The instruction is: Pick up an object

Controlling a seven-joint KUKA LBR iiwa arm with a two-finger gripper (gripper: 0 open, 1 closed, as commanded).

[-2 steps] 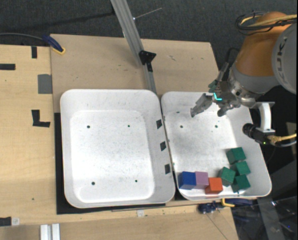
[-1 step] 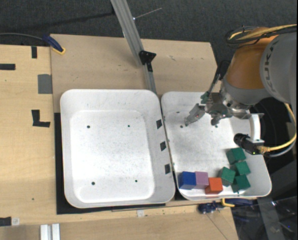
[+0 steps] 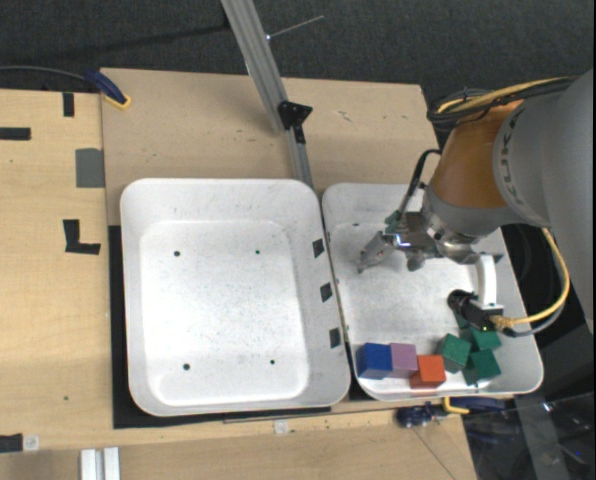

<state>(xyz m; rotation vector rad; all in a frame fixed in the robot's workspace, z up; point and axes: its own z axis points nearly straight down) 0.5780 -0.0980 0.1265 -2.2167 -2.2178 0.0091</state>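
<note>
We see the left bin (image 3: pixel 223 298) beside the right bin (image 3: pixel 398 298), where the gripper (image 3: pixel 390 251) hangs with fingers spread, gripping nothing; blue (image 3: pixel 375 359), purple (image 3: pixel 404 356), orange (image 3: pixel 430 370) and green blocks (image 3: pixel 470 354) line the near edge.

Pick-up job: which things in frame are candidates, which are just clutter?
Job:
blue block
pink block
orange block
green blocks
gripper
right bin

Lying about:
left bin
metal rail
black tape marks
</note>
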